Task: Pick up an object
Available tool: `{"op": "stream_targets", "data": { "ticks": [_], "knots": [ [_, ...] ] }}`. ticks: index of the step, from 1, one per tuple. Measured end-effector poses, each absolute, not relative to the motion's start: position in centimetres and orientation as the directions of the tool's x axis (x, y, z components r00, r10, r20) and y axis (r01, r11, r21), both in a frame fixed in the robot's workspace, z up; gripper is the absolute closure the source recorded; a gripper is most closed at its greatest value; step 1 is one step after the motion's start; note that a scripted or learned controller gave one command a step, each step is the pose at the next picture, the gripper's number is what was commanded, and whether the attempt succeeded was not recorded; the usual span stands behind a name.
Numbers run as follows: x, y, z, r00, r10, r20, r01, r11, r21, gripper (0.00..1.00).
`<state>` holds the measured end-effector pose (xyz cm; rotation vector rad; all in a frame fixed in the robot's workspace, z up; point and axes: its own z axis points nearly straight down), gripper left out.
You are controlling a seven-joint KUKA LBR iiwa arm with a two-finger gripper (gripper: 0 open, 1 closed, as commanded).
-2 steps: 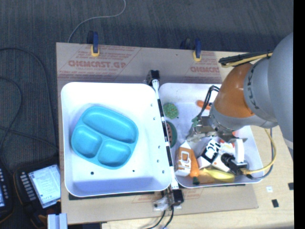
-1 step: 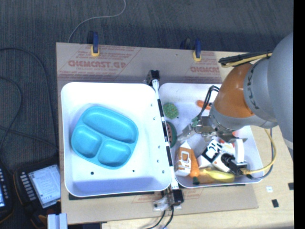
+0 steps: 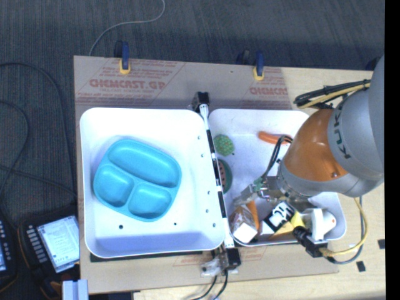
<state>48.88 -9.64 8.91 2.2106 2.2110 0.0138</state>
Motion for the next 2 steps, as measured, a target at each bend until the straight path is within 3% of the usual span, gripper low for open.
{"op": "stream_targets", "data": {
  "ticks": [1,2],
  "knots": [
    [48.9,-9.7,9.9,0.001,1.000,-0.005,1.000,-0.001,0.017,1.00],
    [48.4,-2.4,18.4,-0.001,1.000,0.000,1.000,0.001,0.000,1.00]
  ]
}}
